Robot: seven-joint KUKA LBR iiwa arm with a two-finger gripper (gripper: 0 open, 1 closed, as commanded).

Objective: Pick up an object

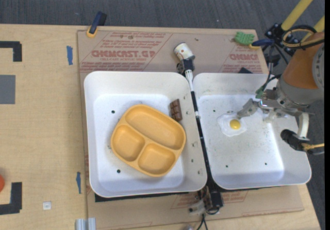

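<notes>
Toy fried egg (231, 125) lies flat in the right bin (247, 172), toward ten o'clock of its floor. Gripper (252, 109), at the egg's two o'clock, hovers beside it; its grip state cannot be told. Likely light, thin, slippery: pinch the rim.

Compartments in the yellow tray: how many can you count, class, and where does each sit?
3. The yellow tray in the left bin has one long compartment along its upper right side and two smaller ones along its lower left side.
</notes>
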